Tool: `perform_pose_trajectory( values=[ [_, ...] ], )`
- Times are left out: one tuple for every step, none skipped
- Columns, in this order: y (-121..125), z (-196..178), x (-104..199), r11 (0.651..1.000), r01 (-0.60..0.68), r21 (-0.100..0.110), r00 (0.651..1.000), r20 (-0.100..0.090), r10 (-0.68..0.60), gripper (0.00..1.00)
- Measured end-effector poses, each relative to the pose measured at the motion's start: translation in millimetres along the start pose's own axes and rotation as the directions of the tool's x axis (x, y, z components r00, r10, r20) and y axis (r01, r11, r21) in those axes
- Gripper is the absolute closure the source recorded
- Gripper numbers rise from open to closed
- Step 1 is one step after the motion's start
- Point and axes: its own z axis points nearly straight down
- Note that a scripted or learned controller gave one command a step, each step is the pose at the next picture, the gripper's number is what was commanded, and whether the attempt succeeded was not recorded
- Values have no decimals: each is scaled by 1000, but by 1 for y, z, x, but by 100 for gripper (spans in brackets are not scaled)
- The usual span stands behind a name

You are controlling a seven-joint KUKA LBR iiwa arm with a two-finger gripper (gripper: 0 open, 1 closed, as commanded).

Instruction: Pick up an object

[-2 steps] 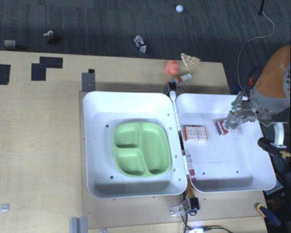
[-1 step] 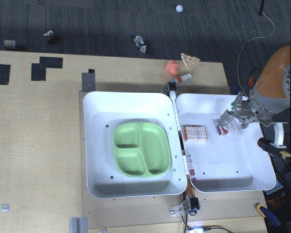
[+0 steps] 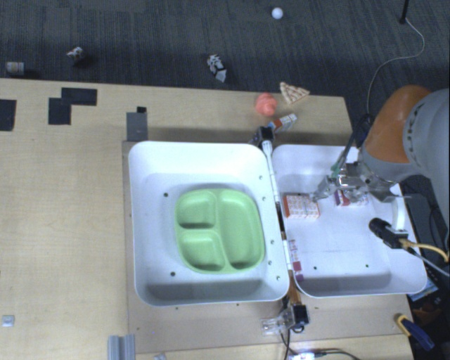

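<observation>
Claw (image 3: 346, 184) hangs low in the right bin (image 3: 351, 278), and I cannot tell if it is spread or pressed together. I would go for the little red and white box (image 3: 302, 206) just beside it at nine o'clock, coming straight down. Another red bit (image 3: 351, 200) close by the claw could get in the way.

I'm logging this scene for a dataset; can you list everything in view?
left bin: 1, white, on bench
right bin: 1, white, beside it
tray: 1, green, in left bin
box: 1, red-white, right bin, near its left wall
small item: 1, reddish, right bin, right of box
ball: 1, pink, bench behind bins
wedge: 1, tan, beside ball
small ball: 1, white, floor at top
arm: 1, grey with orange band, from the right
tool: 1, metal, over right bin
</observation>
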Motion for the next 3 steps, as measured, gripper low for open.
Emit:
perform_pose_trajectory(
  values=[
    [2, -12, 0, 1000, 5, -7, 1000, 3, -5, 100],
    [65, -85, 83, 1000, 3, 9, 1000, -4, -3, 100],
    [65, -85, 83, 1000, 3, 10, 1000, -4, -2, 0]
  ],
)
